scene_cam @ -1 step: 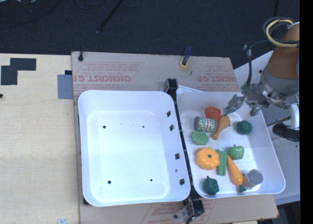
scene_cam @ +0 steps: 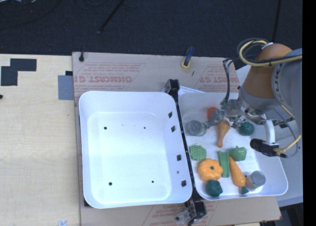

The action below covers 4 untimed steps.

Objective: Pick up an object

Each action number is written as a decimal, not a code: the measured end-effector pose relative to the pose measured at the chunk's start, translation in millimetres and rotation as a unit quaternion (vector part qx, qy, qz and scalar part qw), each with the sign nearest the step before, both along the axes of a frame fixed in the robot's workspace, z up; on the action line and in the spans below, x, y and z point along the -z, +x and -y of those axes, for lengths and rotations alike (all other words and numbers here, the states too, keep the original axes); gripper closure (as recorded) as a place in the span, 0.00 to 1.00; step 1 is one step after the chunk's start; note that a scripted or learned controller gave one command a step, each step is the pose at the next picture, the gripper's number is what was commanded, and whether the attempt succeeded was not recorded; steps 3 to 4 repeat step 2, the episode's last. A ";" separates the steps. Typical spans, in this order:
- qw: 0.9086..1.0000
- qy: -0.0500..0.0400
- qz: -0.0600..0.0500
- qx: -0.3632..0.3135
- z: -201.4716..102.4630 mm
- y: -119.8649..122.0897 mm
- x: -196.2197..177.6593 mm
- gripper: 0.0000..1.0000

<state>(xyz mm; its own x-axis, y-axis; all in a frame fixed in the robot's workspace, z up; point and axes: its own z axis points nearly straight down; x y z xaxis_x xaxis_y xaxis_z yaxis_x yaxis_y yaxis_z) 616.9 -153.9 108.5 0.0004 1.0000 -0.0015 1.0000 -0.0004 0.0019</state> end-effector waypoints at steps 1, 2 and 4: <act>1.000 0.001 -0.003 0.000 -0.7 -1.2 -6.7 1.00; 1.000 0.001 0.001 -0.003 -55.5 14.4 -66.1 1.00; 1.000 0.001 0.001 -0.003 -55.5 14.4 -66.1 1.00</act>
